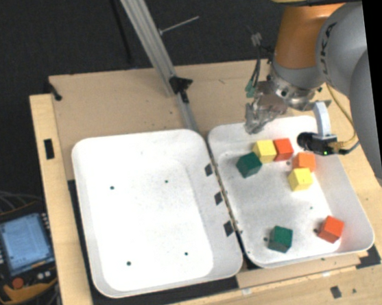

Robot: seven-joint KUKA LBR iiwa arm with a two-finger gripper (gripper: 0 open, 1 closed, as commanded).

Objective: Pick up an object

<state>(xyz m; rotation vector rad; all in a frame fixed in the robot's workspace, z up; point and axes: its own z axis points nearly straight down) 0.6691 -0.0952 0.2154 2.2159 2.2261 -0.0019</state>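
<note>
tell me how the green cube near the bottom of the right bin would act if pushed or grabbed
The green cube looks rigid with flat faces, so it would probably slide, not roll. It sits apart from the orange cube, so the fingers likely have room. It seems small, probably light.

In the white right bin [344, 191], a yellow cube [266, 149] sits at twelve o'clock between a green cube [248, 165] and an orange cube [283, 148], while the white left bin [92, 195] shows dark specks.

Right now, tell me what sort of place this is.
Likely a robotics lab test bench: two white bins, coloured blocks in the right one, the arm's tool above them, a teach pendant alongside.
</note>
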